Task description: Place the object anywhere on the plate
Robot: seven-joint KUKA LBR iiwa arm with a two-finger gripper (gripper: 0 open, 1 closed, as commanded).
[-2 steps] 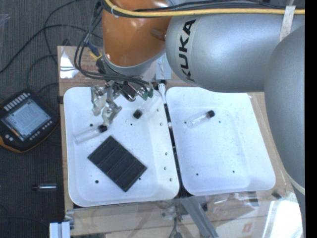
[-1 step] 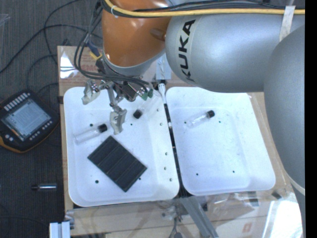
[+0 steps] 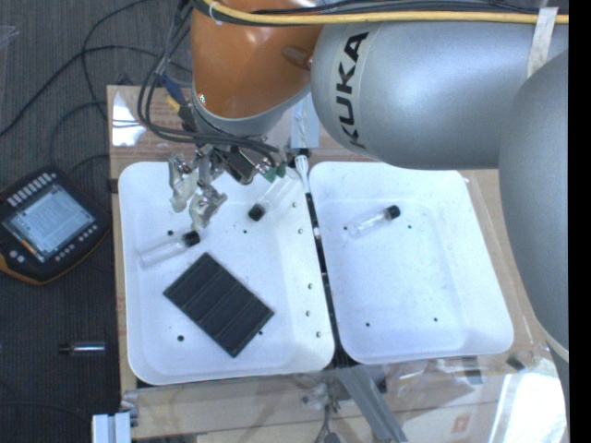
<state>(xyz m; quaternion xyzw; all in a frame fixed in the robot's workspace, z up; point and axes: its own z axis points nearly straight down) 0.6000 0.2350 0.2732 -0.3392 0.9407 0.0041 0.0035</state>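
Three vials: one (image 3: 169, 247) just above-left of plate (image 3: 219, 304); another (image 3: 266, 201) further above; third (image 3: 372, 220) in right bin (image 3: 434, 321).
Gripper (image 3: 196, 195): above plate, fingers parted, gripping nothing, likely poised for nearest vial.

A dark grey carpeted floor (image 3: 55, 81) spreads around the light wooden bench (image 3: 125, 123). Left of the bench lies a black-and-orange handheld control pendant with a pale screen (image 3: 46, 224), black cables (image 3: 102, 58) looping behind it. Below the pendant rests a small dark cylinder (image 3: 85, 348).
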